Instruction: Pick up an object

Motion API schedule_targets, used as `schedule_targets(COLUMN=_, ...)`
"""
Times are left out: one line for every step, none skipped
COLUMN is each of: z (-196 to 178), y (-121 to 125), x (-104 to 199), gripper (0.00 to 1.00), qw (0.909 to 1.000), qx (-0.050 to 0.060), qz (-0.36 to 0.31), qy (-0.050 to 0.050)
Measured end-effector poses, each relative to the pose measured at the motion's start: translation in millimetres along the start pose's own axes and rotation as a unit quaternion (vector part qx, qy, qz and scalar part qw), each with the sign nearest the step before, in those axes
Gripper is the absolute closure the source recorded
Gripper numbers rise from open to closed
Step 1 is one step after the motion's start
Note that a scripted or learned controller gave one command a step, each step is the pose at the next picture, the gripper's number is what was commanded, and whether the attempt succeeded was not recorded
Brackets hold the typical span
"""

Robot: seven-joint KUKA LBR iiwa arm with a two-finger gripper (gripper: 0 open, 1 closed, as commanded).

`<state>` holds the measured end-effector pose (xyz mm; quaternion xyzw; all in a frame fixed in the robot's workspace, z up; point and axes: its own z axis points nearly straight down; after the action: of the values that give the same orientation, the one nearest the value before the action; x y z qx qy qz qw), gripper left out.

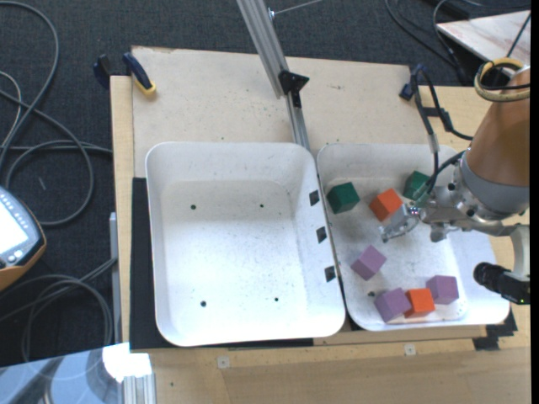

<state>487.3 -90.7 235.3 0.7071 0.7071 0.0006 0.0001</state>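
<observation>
Gripper (402,223) of the grey arm hangs low in the right bin (472,316), its metal fingers just beside an orange block (386,203); whether they are parted or closed cannot be made out, and nothing is seen between them. Green blocks (342,197) sit nearby, purple blocks (368,261) and a second orange one (419,301) nearer the front rim. Left bin (168,162) lies alongside.

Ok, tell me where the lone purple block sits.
In the camera view, the lone purple block lies in the right bin, near its left wall, below the green block and orange block, up-left of the bottom cluster.
</observation>
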Motion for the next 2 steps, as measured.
schedule_targets(z=116, y=2, x=-38, gripper=0.00, qw=1.0000, qx=0.002, qz=0.001, qy=0.002)
schedule_targets(z=126, y=30, x=-26, gripper=0.00, qw=1.0000, qx=-0.003, qz=-0.001, qy=0.000)
